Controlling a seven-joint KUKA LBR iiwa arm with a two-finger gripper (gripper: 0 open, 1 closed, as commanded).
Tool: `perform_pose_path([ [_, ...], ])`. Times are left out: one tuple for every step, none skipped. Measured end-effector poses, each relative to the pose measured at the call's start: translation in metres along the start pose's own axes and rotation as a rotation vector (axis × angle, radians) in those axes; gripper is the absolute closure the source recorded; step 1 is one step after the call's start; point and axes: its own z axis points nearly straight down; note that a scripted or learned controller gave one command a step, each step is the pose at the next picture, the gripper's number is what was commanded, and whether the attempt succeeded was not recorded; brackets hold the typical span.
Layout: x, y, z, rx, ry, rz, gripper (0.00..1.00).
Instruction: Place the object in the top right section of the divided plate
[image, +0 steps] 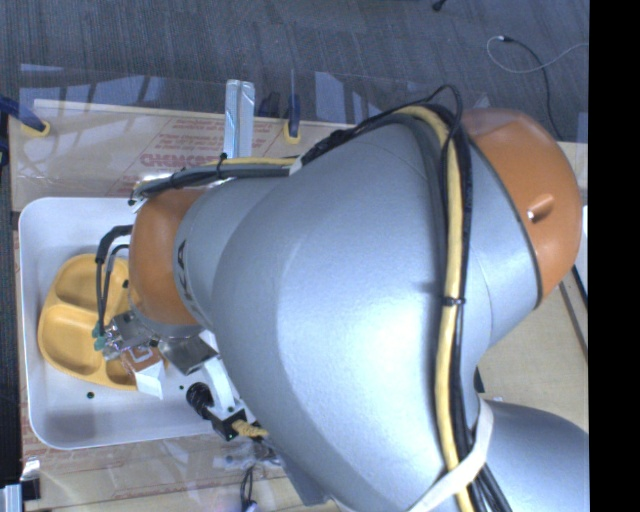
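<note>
- Bench surface is brown board with printed red lettering (190, 150), bearing a white bin (45, 420) at camera view's left; grey carpet behind.
- Arm (370, 300) reaches in from the right and covers most of the view; orange band (155, 260) sits above the wrist, over the bin.
- Divided plate (70, 325), yellow, lies in the bin's left part. Its right side is hidden under the wrist.
- Gripper (130, 350) is low over the plate's right portion, amid cables and white mounts. Cannot tell whether the fingers are apart or together.
- Object to be placed: not identifiable; cannot say if it is carried or where it lies.
- Risk: wrist hangs close to the plate rim, so a lower move could strike or shove the plate.
- Risk: with the sections hidden, a release might land in the wrong compartment or on a divider.
- Risk: dangling cable (105, 275) near the plate could snag.
</note>
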Motion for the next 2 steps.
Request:
perform_pose_path([
  [-0.0043,-0.0029,-0.0001,-0.014,-0.008,-0.338,1.00],
  [0.0026,-0.0035,0.0002,-0.012,-0.001,-0.149,1.00],
])
